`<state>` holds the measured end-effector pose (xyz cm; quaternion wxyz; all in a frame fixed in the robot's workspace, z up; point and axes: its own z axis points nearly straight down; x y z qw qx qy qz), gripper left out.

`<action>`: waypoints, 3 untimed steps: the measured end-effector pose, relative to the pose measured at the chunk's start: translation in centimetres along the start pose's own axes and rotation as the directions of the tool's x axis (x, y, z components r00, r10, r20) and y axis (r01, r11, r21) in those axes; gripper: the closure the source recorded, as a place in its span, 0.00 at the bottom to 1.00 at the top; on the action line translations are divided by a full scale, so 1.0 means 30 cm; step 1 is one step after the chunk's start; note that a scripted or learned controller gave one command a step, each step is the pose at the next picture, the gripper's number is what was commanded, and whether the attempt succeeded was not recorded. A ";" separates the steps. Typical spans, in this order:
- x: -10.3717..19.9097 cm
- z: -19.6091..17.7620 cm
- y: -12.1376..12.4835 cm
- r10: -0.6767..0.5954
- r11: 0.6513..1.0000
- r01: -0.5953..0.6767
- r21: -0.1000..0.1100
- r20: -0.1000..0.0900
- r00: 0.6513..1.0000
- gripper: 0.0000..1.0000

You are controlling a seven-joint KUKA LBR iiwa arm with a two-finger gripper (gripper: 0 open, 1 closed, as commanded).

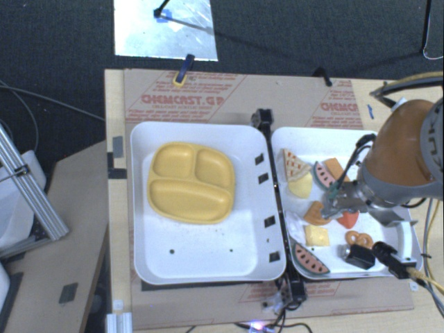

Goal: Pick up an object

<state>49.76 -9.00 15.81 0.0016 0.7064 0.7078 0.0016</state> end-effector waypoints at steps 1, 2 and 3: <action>-0.044 0.225 0.007 0.003 1.000 -0.003 0.001 0.002 1.000 1.00; -0.044 0.178 0.013 0.002 1.000 -0.002 -0.004 0.003 1.000 1.00; 0.016 -0.121 0.161 -0.006 1.000 0.006 -0.008 0.001 1.000 1.00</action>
